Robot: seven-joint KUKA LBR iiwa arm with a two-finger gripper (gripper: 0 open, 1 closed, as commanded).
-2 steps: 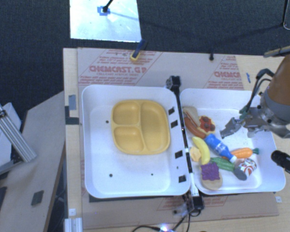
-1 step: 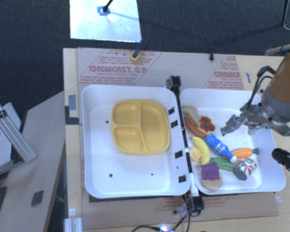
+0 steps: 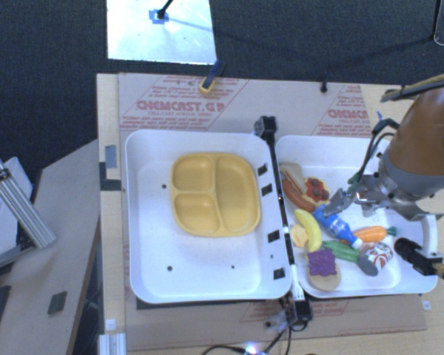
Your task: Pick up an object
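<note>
**Hanging over the toy bin**

Reaching in from the right, my arm point(image 3: 422, 143) hangs over the right bin point(image 3: 296, 150), and my claw point(image 3: 345, 198) sits low above the pile of toys there. Whether it is released or clenched I cannot tell from this angle; the tips are a small grey blur, and nothing shows plainly between them.

Just below and beside the claw lies a blue bottle point(image 3: 334, 222) with a white end, tilted across the heap. A hot dog point(image 3: 294, 186) lies along the bin's left wall, with a red and dark piece point(image 3: 316, 189) just beside it. A banana point(image 3: 308, 229) lies next to the bottle on its left. Near the front wall there is a purple bunch of grapes point(image 3: 323, 262) resting on a round tan piece point(image 3: 327, 277). A green vegetable point(image 3: 343, 251) lies between the grapes and an orange carrot point(image 3: 370, 234). A red and white toy point(image 3: 379, 256) lies at the front right, touching a grey piece point(image 3: 366, 265).

The left bin point(image 3: 152, 220) carries a yellow divided plate point(image 3: 213, 193) with three compartments, lying flat near its middle. Both bins rest on a board point(image 3: 185, 103) printed with red lettering, and a shiny square sheet point(image 3: 160, 21) lies on the dark floor beyond it.
</note>
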